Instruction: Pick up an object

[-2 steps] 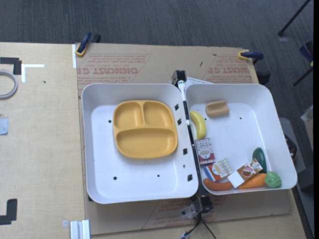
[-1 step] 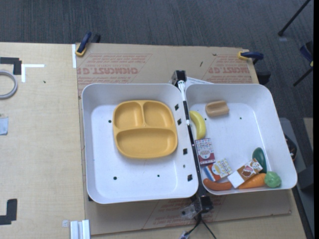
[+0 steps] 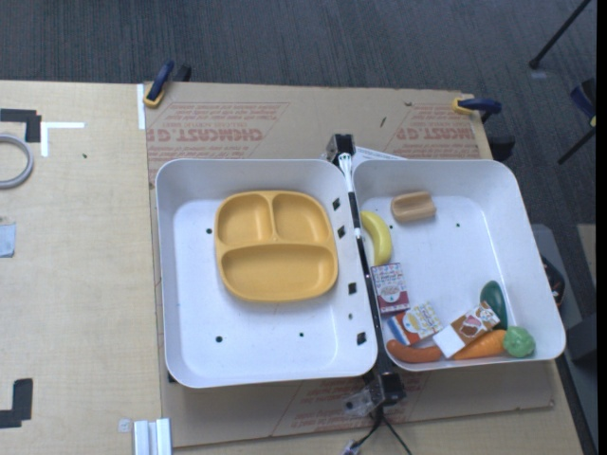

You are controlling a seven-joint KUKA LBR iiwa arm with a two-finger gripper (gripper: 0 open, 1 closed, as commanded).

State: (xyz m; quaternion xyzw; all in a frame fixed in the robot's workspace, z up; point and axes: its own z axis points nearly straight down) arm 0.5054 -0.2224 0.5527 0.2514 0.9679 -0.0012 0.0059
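- while the task names no single object, the pickable things all lie in the right bin [image 3: 493, 183], clustered along its left wall and near edge.
- a yellow banana [image 3: 377, 237] lies against the left wall, and a tan bread-like piece [image 3: 413, 207] sits just beyond it, apart from the rest.
- below the banana a small red-and-white packet [image 3: 390, 287] lies flat; its print is too small to read.
- at the near edge, a second small printed packet [image 3: 421, 320] rests near a red sausage-like piece [image 3: 414, 354].
- an orange carrot [image 3: 480, 344] lies beside the sausage, with a brown-and-white packet [image 3: 472, 325] touching it from above.
- a dark green vegetable [image 3: 493, 301] and a light green round piece [image 3: 519, 341] sit in the near right corner.
- the left bin [image 3: 190, 349] holds a yellow divided plate [image 3: 277, 245] with three compartments.
- both bins rest on a cardboard sheet [image 3: 218, 126] printed in red; the lettering is upside down and seems to read "chemast", though i cannot be sure.
- blue-and-yellow clamps [image 3: 159, 81] pin the sheet's far corners to the wooden bench [image 3: 76, 282].
- the gripper's jaws: nothing to report from this view.
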